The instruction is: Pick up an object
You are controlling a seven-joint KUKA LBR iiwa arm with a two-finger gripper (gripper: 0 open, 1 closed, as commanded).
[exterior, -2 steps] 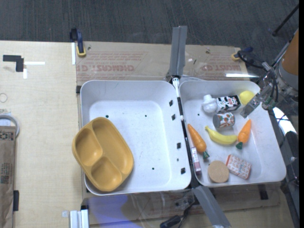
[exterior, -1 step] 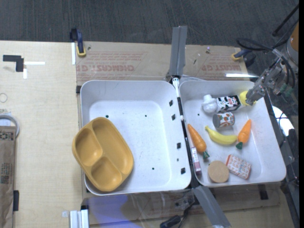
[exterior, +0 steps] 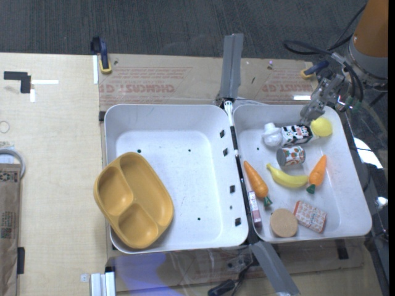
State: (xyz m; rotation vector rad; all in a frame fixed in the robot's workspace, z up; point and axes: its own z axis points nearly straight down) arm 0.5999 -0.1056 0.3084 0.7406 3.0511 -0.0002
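The gripper (exterior: 311, 111) hangs at the far edge of the right bin (exterior: 358, 184), reached in from about two o'clock, its tip low over the bin's upper rim. From this slanted view I cannot tell how it is set, and nothing is seen caught in it. It sits there, I judge, because the nearest cluster of candidates lies just below it, so a short drop would reach one.

Just beside it at four o'clock is a yellow lemon (exterior: 321, 127), touching the end of a dark bottle (exterior: 295, 132) that lies on its side. At the bottle's nine o'clock rests a small white object (exterior: 271, 134). Below, at six o'clock from the gripper, a grey can (exterior: 291, 156) lies tipped, and under it a banana (exterior: 287, 177). A small carrot (exterior: 316, 172) leans near the banana's right end; a larger carrot (exterior: 256, 182) lies close to the bin's left wall. Nearer the front sit a round tan disc (exterior: 284, 222) and a red patterned box (exterior: 310, 216).

The left bin (exterior: 185, 140) holds a yellow divided plate (exterior: 133, 200), well apart from the arm, propped against the front left corner.

Crowding around the lemon could spoil a grasp.
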